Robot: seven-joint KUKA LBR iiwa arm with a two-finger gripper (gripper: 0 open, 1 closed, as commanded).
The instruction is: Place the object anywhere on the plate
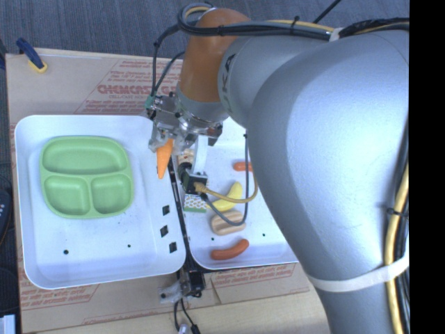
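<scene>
A green three-compartment plate point(87, 175) lies in the left white bin point(83, 263). My gripper point(167, 147) hangs over the divide between the two bins, to the right of the plate. An orange carrot point(163, 160) points downward between its fingers, lifted above the bin edge. The gripper is shut on the carrot.
The right bin point(268, 252) holds a sausage point(229, 250), a yellow banana-like piece point(229, 197), a tan bread-like piece point(227, 222) and a small orange piece point(241, 165). My large grey arm covers the right bin's right side. Cardboard lies under the bins.
</scene>
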